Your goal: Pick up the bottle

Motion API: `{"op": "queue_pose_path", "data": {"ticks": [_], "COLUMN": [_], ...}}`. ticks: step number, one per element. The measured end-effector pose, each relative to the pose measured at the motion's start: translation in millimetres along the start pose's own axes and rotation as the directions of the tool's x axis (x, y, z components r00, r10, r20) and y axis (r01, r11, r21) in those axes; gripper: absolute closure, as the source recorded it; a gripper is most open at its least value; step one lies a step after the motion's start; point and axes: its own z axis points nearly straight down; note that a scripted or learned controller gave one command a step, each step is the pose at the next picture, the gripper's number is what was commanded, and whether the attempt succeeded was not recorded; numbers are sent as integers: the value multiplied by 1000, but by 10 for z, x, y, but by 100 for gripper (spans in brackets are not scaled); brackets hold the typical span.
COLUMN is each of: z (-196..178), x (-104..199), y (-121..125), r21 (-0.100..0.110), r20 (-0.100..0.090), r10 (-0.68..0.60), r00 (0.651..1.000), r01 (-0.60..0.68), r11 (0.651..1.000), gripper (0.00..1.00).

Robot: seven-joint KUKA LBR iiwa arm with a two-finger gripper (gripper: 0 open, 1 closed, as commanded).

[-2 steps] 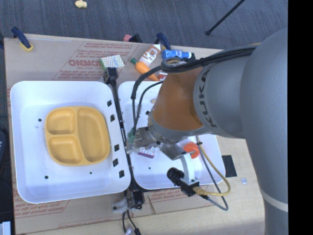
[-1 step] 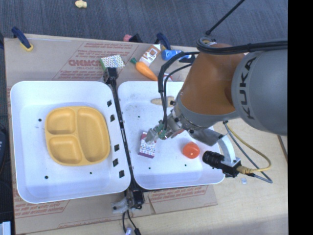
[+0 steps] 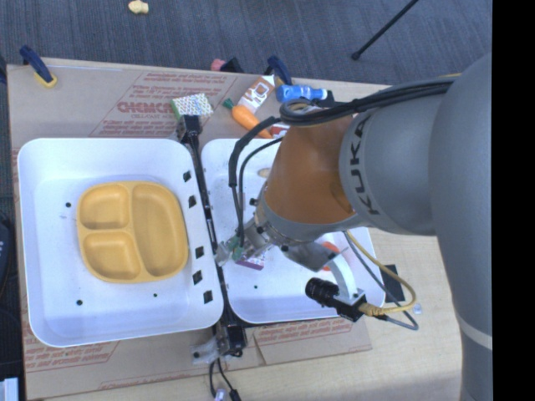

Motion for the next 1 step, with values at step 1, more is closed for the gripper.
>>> {"op": "queue_pose_path", "data": {"ticks": [1], "z": [-737], "x": [69], "y": [43], "r21": [-4], "r20": [2], "r10": [121], "r00": [993], "r01": [-121], "r11": [993], "gripper": [100]}}
